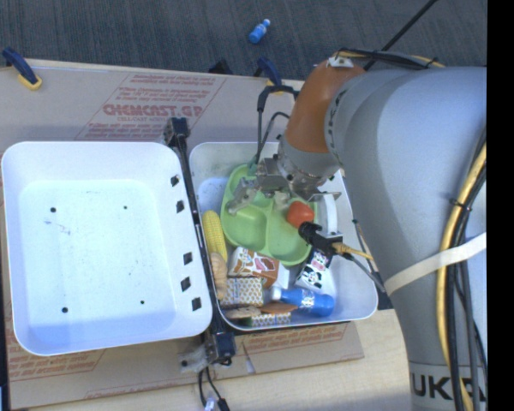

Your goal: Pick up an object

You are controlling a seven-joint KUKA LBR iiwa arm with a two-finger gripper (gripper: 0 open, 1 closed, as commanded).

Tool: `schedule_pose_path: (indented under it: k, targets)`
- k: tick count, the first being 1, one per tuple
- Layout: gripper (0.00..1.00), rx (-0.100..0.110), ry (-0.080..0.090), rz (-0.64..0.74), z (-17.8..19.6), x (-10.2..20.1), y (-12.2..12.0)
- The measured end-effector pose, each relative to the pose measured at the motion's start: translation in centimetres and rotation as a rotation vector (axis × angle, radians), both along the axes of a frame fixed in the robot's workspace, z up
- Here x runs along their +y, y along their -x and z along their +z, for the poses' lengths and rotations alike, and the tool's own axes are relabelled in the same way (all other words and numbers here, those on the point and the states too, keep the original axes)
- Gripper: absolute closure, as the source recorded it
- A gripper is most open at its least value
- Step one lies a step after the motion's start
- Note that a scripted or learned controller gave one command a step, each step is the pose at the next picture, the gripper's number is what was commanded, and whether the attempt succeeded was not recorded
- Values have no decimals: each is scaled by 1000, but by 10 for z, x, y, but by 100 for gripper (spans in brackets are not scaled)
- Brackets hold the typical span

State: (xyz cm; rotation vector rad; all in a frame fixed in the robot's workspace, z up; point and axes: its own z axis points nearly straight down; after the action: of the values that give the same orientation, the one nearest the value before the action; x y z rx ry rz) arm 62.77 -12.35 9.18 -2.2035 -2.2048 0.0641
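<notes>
Reaching into the right bin (360,302), the gripper (261,187) sits low over a green plate (257,221); whether its fingers are spread or closed cannot be told. The plate lies directly under and below them. A corn cob (212,232) lies just left of the plate, an orange ball (299,211) to the right, a blue bottle (313,301) well below. The left bin (17,229) stands apart.
</notes>
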Motion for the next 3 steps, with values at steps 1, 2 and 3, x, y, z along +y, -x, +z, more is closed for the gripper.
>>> schedule_pose_path:
  k: [1, 2, 3]
  targets:
    - [0, -1, 0, 0, 0, 0, 0]
    - [0, 1, 1, -1, 0, 0, -1]
    - [100, 12, 7, 0, 10, -4, 1]
